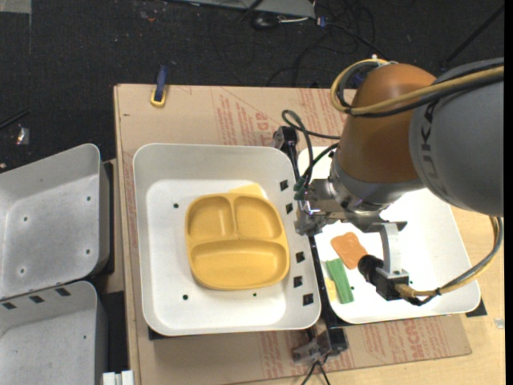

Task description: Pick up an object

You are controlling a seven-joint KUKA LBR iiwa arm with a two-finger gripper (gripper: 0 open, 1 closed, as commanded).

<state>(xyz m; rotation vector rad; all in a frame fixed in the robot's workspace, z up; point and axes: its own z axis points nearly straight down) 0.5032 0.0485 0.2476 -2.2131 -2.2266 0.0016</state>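
A yellow divided plate lies in the middle of the left bin. In the right bin a small orange piece rests near the left wall, and a green block lies just in front of it. My gripper hangs under the big grey and orange wrist, low over the right bin's left edge, just behind the orange piece. The wrist covers most of the gripper and the back of the right bin.
Both bins sit on a cardboard sheet with a small blue and yellow clamp at its back left corner. Spare white trays lie off the bench to the left. Cables run across the dark floor behind.
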